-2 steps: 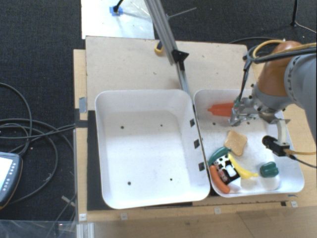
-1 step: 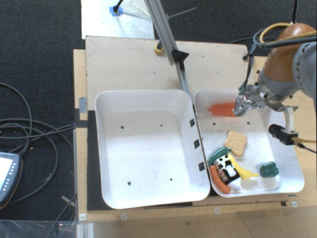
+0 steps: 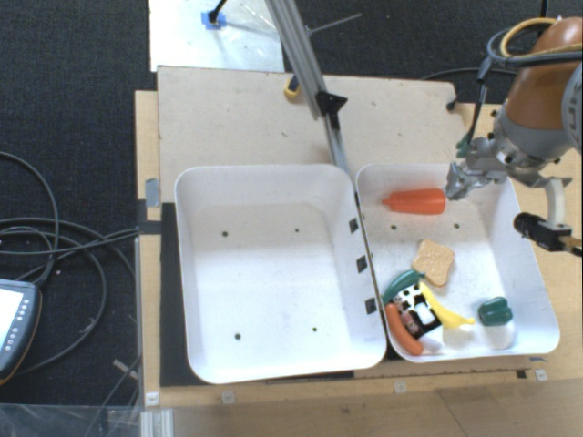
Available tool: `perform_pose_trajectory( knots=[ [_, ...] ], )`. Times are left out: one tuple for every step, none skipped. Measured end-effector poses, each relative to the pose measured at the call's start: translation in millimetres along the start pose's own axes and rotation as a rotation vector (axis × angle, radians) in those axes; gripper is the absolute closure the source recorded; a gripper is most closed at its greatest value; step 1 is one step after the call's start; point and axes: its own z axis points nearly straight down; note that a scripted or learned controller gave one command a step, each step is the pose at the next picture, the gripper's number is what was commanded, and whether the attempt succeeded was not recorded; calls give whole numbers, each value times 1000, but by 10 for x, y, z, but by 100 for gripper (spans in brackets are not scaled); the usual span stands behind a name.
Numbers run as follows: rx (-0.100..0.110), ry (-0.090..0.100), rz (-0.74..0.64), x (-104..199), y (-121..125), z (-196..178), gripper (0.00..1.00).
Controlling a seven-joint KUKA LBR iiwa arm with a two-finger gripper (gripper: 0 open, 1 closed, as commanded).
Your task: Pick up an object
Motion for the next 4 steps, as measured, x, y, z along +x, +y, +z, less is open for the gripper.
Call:
perform_pose_trajectory(
  knots=[
    [-2, 0, -1, 62, 30, -633, 100],
    [7, 3, -4, 481, -63, -518, 100],
    [7, 4, -5, 1029, -137, -537, 100],
    [10, 5, -5, 1553, -370, -373, 100]
  ],
)
